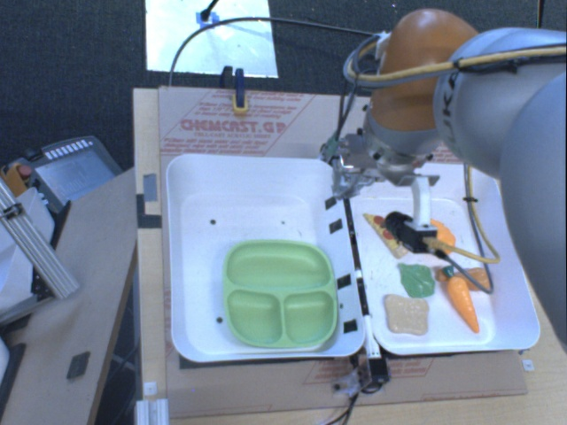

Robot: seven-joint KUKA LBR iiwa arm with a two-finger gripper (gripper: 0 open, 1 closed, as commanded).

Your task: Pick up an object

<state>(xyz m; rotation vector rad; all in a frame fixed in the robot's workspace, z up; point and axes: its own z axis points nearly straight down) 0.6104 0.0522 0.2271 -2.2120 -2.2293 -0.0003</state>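
Nearest the lens: pale green three-compartment plastic plate (pixel 282 292), flat on the floor of the left shallow white bin (pixel 190 237), toward its front right corner. Fills much of that bin and offers only a thin rim to pinch; judged a poor first target. Just across the seam between the bins (pixel 353 259), in the right shallow white bin (pixel 518 321), small toy foods: tan toast-shaped slice (pixel 407 314) at the front, green leaf-shaped piece (pixel 416 280) just behind it, orange carrot with green top (pixel 462 304) beside both, point toward the front rim, and yellow-and-red pizza wedge (pixel 379 227) farther back, close to the seam. Lie loose and mostly apart, presumably so that any one may be taken alone; leaf and carrot top nearly touching, so a grasp there risks dragging a neighbour. Over the far end of the seam, metal gripper (pixel 353 175) of the orange-banded grey arm (pixel 514 96): hangs above the adjoining bin walls, near the pizza wedge and well behind toast and carrot. Carries nothing visible. Open or closed: cannot tell, tip lost among wrist hardware. Judged stage: approach, nothing yet chosen or lifted. Next move calls for a shift over the right bin and a descent onto a piece clear of the walls.
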